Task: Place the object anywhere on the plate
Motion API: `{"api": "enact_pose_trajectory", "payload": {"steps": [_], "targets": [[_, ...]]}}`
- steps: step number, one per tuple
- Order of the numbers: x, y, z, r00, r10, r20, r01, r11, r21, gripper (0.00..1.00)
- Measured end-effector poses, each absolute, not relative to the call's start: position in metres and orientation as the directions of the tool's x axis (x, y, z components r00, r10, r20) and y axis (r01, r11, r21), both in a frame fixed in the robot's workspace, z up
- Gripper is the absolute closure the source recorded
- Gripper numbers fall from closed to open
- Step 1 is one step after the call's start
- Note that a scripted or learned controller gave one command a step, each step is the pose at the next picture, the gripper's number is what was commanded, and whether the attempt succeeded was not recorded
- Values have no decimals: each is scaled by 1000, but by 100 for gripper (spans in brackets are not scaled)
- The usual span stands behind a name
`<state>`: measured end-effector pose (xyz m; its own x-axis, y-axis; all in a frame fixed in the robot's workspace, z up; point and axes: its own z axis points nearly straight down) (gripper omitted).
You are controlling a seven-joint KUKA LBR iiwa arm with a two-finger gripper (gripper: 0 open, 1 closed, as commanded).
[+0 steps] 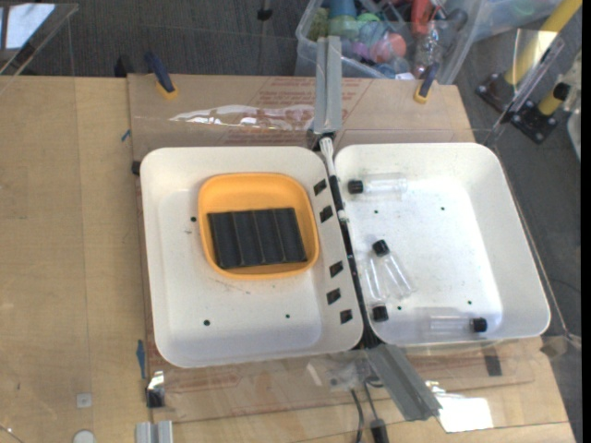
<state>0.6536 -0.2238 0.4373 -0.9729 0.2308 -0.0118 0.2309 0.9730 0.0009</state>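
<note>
The orange plate (214, 197) lies in the left bin (175, 330), and a black ribbed block (257, 236) already rests flat on it and covers most of its floor. If this block is the object, I judge the task as done. In the right bin (499, 247) lie 4 clear tubes with black caps: 1 near the back wall (380, 185), 2 close together in the middle (390, 270), and 1 against the front wall (451, 323).

If a tube is the object, several things can go wrong. The tubes are round and smooth, so one can slip or roll away under a closing grip. The 2 middle tubes lie so close that both may be caught. The front tube leaves little room beside the wall. A tube put on the ribbed block may roll off.

About the arm's pose and the jaws, whether spread or pressed together, I cannot tell.
</note>
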Motion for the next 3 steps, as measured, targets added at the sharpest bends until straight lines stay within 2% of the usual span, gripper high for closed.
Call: {"api": "enact_pose_trajectory", "payload": {"steps": [1, 2, 3], "targets": [[662, -222, 437, -995, 104, -11, 104, 995, 0, 100], [663, -222, 437, -969, -245, -11, -245, 970, -3, 100], [668, -221, 437, -937, -350, -11, -350, 937, -5, 100]]}}
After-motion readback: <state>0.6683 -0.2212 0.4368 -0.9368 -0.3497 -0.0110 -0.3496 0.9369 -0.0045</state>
